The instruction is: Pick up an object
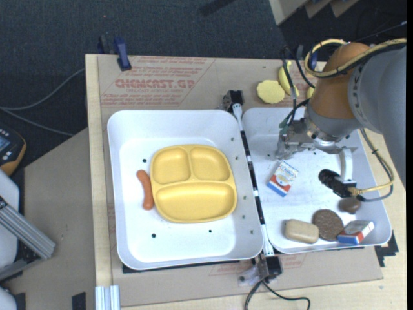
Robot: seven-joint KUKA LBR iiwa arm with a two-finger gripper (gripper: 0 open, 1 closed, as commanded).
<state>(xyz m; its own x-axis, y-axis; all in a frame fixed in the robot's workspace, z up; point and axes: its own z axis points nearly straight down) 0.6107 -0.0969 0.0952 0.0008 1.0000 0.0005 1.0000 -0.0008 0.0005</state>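
The hand (288, 148) hangs low in the right bin (381, 237), poised over the small carton (281, 178) as its likely target; I cannot tell its state.

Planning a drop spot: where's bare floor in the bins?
Left bin: bare strips around the yellow tray, widest along its near edge; sausage hugs the tray's left side. Right bin: crowded near corner; bare patch between small packet and soap bar.
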